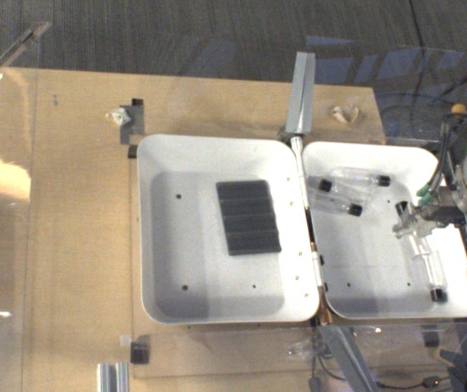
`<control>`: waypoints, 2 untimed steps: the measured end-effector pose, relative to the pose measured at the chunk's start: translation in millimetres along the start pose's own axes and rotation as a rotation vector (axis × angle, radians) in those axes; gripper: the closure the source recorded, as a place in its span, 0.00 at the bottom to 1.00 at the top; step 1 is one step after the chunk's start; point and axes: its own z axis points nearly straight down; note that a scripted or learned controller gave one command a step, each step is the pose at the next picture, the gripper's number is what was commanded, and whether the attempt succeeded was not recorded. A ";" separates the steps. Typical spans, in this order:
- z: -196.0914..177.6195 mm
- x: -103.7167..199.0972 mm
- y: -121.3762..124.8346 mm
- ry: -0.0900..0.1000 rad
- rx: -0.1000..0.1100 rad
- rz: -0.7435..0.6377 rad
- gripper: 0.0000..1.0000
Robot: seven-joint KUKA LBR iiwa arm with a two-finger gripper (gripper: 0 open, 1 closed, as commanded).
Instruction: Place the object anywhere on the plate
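From the overhead camera we've got clear plastic tubes with black caps in the right bin [380, 300]; one tube [428, 268] lies near its right wall. Looks light, stiff, slippery; we'd grab mid-barrel. The gripper [409, 221] sits right at its upper end. The plate [249, 217] is mid left bin.

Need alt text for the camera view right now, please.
The grey arm's gripper hovers over the right white bin, above a clear plastic tube with a black cap; two more tubes lie nearby. A dark ridged rectangular plate sits in the left white bin.
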 end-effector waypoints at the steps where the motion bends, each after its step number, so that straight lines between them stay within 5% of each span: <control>1: -6.3 61.4 23.3 0.001 0.003 0.382 1.00; 2: -16.4 127.5 128.1 0.000 0.004 0.497 1.00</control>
